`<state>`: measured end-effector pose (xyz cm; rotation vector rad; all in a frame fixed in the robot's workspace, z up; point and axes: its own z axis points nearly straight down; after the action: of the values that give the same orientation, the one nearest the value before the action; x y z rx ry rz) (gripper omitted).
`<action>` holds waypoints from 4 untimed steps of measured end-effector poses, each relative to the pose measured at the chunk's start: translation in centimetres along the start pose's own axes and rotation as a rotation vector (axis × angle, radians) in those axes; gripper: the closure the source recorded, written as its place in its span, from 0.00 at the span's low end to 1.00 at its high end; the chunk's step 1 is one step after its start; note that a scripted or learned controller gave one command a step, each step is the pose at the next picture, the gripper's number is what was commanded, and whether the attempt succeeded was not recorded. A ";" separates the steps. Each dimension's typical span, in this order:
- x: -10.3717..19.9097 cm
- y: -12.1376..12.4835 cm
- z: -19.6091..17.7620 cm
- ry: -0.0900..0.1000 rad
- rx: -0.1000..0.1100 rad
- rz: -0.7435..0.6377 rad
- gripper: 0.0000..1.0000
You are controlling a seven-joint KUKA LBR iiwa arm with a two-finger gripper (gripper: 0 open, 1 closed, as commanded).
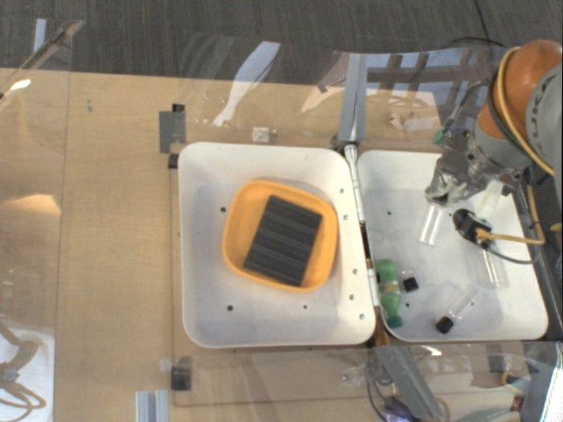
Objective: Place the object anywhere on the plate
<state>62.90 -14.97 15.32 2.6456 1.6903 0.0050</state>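
My one camera sits fixed above the bench (88, 236), looking down at a slant on both white bins (202, 306); my arm (528, 95) enters from its right.

Count: 2 white bins (198, 315), 1 orange plate (236, 240), 1 dark ribbed block (283, 240), 1 green item (388, 288), roughly 3 clear tubes (431, 225), lower right.

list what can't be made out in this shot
- Gripper, camera view: the wrist above covers its fingers, so its state is unclear.
- Clear tubes in the right bin: see-through on white, so their outlines and count are unsure.
- Green item at the right bin's left wall: too small to identify.
- Arm: cut off by the right edge.
- Plate: its middle is covered by the dark block.
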 end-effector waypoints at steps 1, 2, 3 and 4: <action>0.6 -5.9 -3.8 0.001 -0.002 -0.073 1.00; -0.8 -5.9 -1.5 0.000 0.000 -0.188 1.00; -0.2 -6.9 -3.2 0.000 -0.002 -0.367 1.00; 0.1 -6.7 -4.3 0.002 -0.008 -0.369 1.00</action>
<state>56.82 -12.10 19.57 2.2859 2.1424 0.0136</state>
